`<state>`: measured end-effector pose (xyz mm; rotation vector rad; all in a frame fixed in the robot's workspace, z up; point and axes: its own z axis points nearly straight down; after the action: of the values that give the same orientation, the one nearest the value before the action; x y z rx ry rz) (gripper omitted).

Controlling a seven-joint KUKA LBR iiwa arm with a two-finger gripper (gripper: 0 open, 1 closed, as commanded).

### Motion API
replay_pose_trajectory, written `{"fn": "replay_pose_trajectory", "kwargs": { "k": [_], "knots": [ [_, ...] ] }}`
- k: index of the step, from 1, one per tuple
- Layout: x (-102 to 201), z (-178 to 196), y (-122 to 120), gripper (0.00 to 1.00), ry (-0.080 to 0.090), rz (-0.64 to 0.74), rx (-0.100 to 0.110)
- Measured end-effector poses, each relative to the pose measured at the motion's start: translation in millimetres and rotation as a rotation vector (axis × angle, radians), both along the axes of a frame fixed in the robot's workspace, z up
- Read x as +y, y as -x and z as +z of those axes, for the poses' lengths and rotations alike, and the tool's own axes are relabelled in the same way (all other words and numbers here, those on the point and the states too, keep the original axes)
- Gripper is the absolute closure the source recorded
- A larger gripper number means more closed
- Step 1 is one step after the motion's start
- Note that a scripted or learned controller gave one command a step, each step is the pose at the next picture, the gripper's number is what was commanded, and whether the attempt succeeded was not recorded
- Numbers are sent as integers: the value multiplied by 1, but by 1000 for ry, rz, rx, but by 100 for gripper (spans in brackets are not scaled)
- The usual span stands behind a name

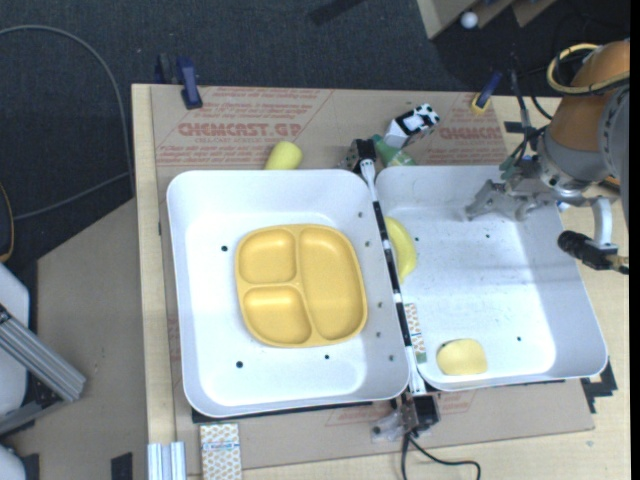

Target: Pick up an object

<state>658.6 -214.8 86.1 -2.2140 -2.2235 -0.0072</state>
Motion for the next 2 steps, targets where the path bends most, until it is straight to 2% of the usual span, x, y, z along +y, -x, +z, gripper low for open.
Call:
{"fn": "replay_pose_trajectory", "kwargs": {
  "k": [1, 2],
  "knots": [
    [66, -1, -8, 0, 4, -2, 1],
    [94, -1, -3, 0, 5, -3, 2]
  ]
}}
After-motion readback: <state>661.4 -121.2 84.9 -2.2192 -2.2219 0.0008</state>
